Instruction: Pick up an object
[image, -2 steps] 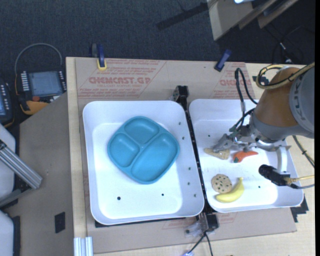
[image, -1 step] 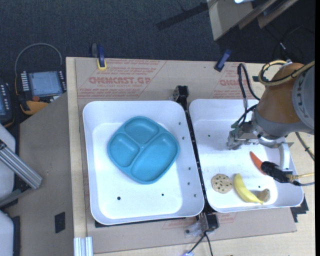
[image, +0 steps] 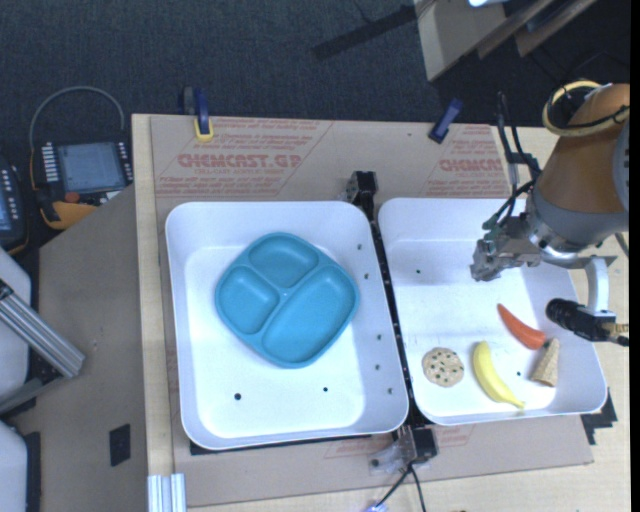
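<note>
Objects lie in the right bin (image: 440, 225), all nearer the camera than the gripper (image: 487, 262): a red chili pepper (image: 520, 325), banana (image: 493, 374), cookie (image: 442, 367) and tan wedge (image: 546, 362). Whether the gripper is apart or together, I cannot tell. Left of it, a blue divided plate (image: 286, 298) sits in the left bin (image: 190, 250).

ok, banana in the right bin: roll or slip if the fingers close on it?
The banana looks like smooth moulded plastic, so probably stiff, light and somewhat slippery. Its curved, tapered body lies flat; pinched off-centre it would likely pivot rather than roll. The cookie sits close beside it and might get nudged.
</note>
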